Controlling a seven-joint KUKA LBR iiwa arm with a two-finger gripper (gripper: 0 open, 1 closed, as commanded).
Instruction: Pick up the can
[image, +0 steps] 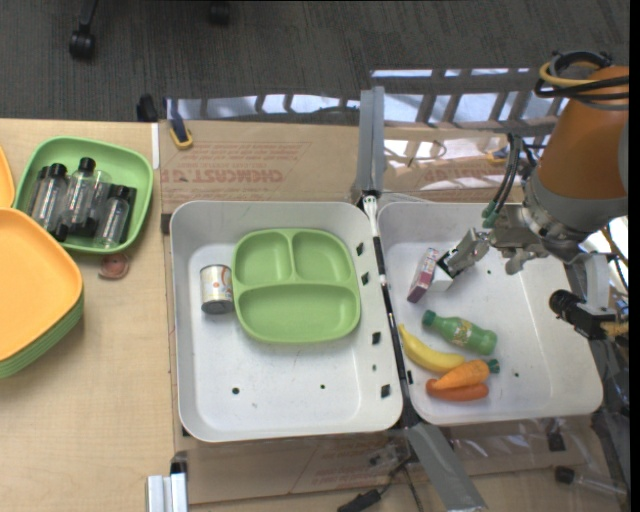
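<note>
The can (215, 289) was lain beside the green tray (296, 284) at centre-left, well apart from the gripper (470, 252) at right, whose opening could not be told.

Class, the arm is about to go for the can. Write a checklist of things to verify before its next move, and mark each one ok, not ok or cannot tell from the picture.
1. Can in view and reachable from above: ok, it lies in the left bin, nothing on top.
2. Room beside the can: not ok, the green divided plate sits right against it.
3. Gripper over the can: not ok, it hangs over the right bin, near the small purple box.
4. Gripper free of load: ok, nothing between its fingers.
5. Fingers open wide enough: cannot tell.
</note>
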